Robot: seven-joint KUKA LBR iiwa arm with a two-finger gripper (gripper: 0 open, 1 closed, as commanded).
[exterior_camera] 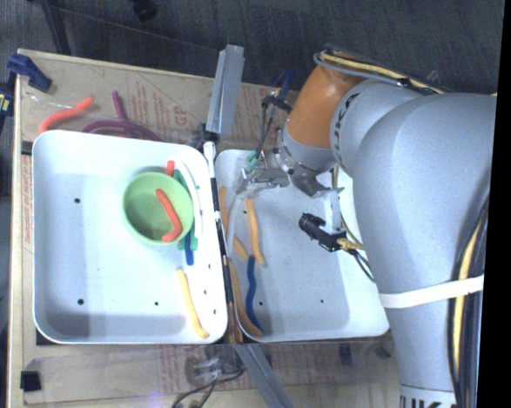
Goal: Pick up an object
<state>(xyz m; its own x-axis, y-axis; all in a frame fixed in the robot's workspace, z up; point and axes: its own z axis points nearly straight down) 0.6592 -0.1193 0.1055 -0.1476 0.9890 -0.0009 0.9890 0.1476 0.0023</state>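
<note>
My gripper [255,178] is low over the far left corner of the right bin [318,309], below the orange wrist band. Just beneath it an orange stick [253,232] lies lengthwise, its upper end near the gripper. A blue stick [252,281] lies below that, and another orange stick [235,285] runs along the bin's left wall. A small green bit [251,162] shows beside the gripper. The arm hides the bin's far right part.
The left bin [76,273] holds a green bowl [147,213] with a red curved piece [170,208] in it, plus blue [189,245] and yellow [192,303] sticks by its right wall. A metal bar [225,88] and loose cords lie beyond the bins.
</note>
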